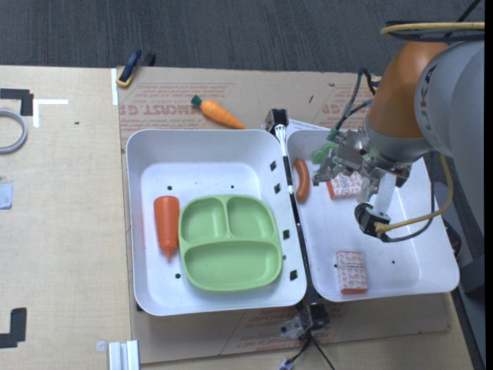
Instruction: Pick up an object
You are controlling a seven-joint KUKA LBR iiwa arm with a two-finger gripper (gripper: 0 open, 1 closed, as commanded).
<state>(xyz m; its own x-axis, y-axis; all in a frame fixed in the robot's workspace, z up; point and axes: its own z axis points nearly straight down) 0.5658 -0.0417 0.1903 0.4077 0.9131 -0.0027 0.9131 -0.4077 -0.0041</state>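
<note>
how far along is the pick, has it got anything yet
Done: the arm has reached over the right bin, with the pincer low near the red-and-white packet at the bin's back. In hand: nothing visibly; the wrist hides the grasp. Left: secure an item and lift it. The sausage, the boxed snack, and the left bin's green plate and orange carrot all lie in place.

The counter [62, 230] carries a brown cardboard sheet [185, 99], on which two white bins sit side by side: the left bin [146, 153] and the right bin [431, 276]. A toy carrot [218, 112] lies on the cardboard just behind the left bin, and a blue-and-yellow clamp [129, 68] grips the cardboard's far-left corner.
</note>
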